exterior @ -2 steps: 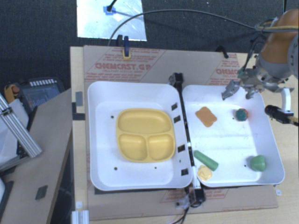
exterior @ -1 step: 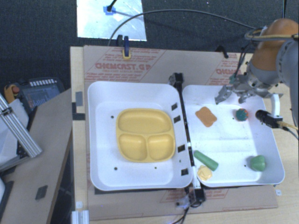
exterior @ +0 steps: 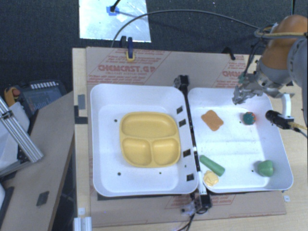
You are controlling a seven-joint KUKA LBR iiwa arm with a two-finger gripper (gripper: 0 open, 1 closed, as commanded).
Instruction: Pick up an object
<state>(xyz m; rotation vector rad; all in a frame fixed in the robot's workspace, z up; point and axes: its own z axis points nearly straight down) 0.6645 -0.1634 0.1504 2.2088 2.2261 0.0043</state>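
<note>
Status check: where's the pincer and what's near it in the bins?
Pincer over right bin's far edge, nothing seen in it. Nearest: small green-red ball, orange piece. Yellow tray in left bin. Path unobstructed.

Grey-bodied arm (exterior: 288, 61) with a rounded, bulbous casing and a broad orange band (exterior: 284, 40) wrapping its upper part. Smooth matte shell, pale grey toward the right edge. Thin cable looping over the top of the orange section. Narrows to a small metallic grey hand (exterior: 239, 98), boxy and cluttered with dark fittings. Screws and markings too small to tell.
</note>
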